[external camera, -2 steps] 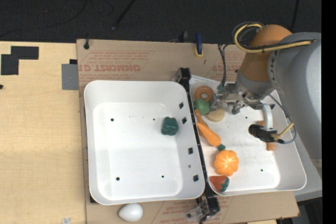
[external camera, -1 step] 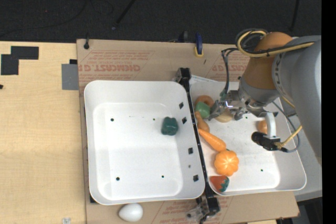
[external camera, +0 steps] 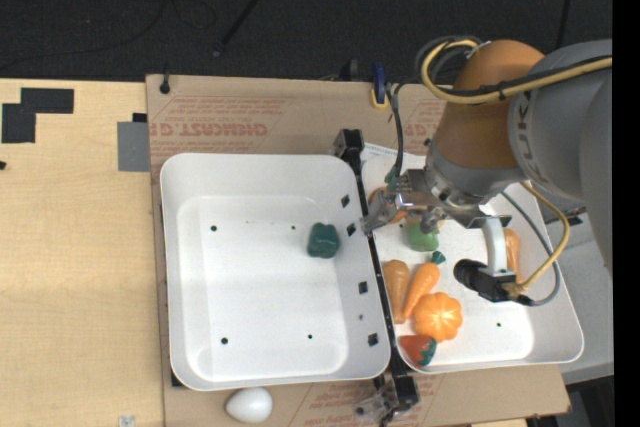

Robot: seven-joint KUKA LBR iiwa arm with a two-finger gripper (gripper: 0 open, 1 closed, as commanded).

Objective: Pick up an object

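My gripper (external camera: 403, 206) hangs over the left part of the right bin (external camera: 545, 340), close to the divider between the bins. Just below and right of it lies a light green object (external camera: 423, 237), partly hidden by the wrist. Two orange carrots (external camera: 408, 285) lie side by side below that. A round orange fruit (external camera: 438, 316) and a small red and green piece (external camera: 418, 350) sit near the bin's front. Another orange piece (external camera: 513, 250) shows behind the arm's cables. A dark green object (external camera: 322, 240) rests alone in the left bin (external camera: 200, 315).
A white egg-shaped object (external camera: 249, 405) lies on the cardboard outside the left bin's front edge. The grey arm and its orange band (external camera: 490, 105) cover the back of the right bin. Black clips (external camera: 350, 145) hold the bins' shared edge.
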